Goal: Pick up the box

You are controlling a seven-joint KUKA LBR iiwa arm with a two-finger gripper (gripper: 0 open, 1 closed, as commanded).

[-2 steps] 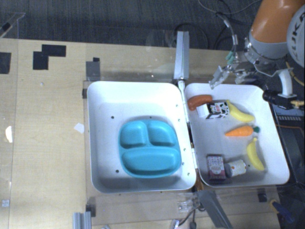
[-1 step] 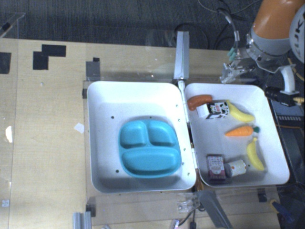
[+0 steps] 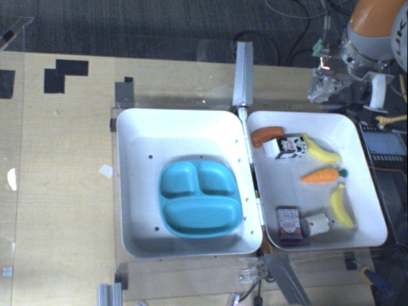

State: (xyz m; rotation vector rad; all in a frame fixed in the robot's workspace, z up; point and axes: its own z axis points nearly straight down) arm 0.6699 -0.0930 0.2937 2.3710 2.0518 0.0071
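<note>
A small dark maroon box (image 3: pixel 289 225) lies flat near the front edge of the right bin (image 3: pixel 365 146), with a little white bottle (image 3: pixel 317 224) touching its right side. Near the bin's back, a white carton (image 3: pixel 286 147) with black patches lies between a sausage and a banana. My gripper (image 3: pixel 324 87) hangs high behind the right bin's far rim, under the orange-banded wrist (image 3: pixel 376 11). It is well away from both the box and the carton, and nothing shows in it.
The right bin also holds a brown sausage (image 3: pixel 267 134), two bananas (image 3: pixel 322 152) (image 3: pixel 342 209) and a carrot (image 3: pixel 322 176). A blue divided plate (image 3: pixel 200 197) sits in the left bin (image 3: pixel 137 171). A metal post (image 3: pixel 243 75) stands behind the bins' divide, and cables lie behind the bench.
</note>
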